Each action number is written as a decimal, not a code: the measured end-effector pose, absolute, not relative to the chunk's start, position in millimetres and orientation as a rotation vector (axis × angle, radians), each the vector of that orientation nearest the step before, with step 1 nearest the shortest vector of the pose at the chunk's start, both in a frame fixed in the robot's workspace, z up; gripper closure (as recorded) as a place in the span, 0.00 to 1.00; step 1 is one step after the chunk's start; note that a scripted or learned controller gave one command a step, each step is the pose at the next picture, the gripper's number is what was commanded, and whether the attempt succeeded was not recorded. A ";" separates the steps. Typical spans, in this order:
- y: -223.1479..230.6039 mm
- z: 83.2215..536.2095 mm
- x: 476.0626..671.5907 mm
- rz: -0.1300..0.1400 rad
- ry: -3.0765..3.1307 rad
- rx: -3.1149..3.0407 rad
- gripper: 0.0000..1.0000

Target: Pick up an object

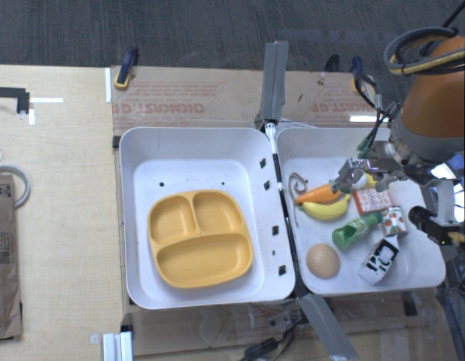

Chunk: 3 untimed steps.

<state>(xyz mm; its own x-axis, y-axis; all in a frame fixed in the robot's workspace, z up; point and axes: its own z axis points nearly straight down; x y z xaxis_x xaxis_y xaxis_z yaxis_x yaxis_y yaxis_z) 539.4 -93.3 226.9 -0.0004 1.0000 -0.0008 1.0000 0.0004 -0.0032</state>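
Bench top first: pale wood-coloured board [52,201] stretches across the left, and beyond its far edge lies dark grey carpet-like flooring [180,13]. Two shallow white bins sit side by side on it, backed by a strip of brown cardboard [187,96] with red printing. A blue-and-yellow clamp [126,68] grips the cardboard's far left corner, and a grey metal divider post [274,81] rises where the bins meet. At the far left edge of the board, a brown paper bag [4,254] lies flat.

Left bin [135,164] carries a yellow divided plate [200,238], three compartments, sitting a little askew near the front.

Right bin [323,156] is the busy one. The orange carrot [320,195] lies just over the yellow banana [326,210], the two touching. Right beside them is a small red-and-white box [370,200], then a green bottle [356,230] lying on its side, a small can [393,221] at its far end, a white-and-black carton [379,260] near the front right, and a tan egg-shaped ball [322,261] toward the front.

And here is the arm, reaching in from the right, orange band [437,96] high over the bin. The gripper [353,176] hangs low just above the carrot's thick end; whether its fingers are apart or together, I cannot tell from this angle, and nothing is visibly between them.
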 end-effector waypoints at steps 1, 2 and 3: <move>-65.5 190.3 556.7 0.007 -1.769 -2.594 0.00; -102.9 112.0 571.4 0.004 -1.638 -2.680 0.00; -103.9 120.4 571.0 0.007 -1.632 -2.681 1.00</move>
<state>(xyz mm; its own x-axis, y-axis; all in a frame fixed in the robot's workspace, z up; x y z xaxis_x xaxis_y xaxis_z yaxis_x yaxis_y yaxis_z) 571.0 -103.9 120.4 0.4592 0.8883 -0.0025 0.8883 -0.4592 -0.0042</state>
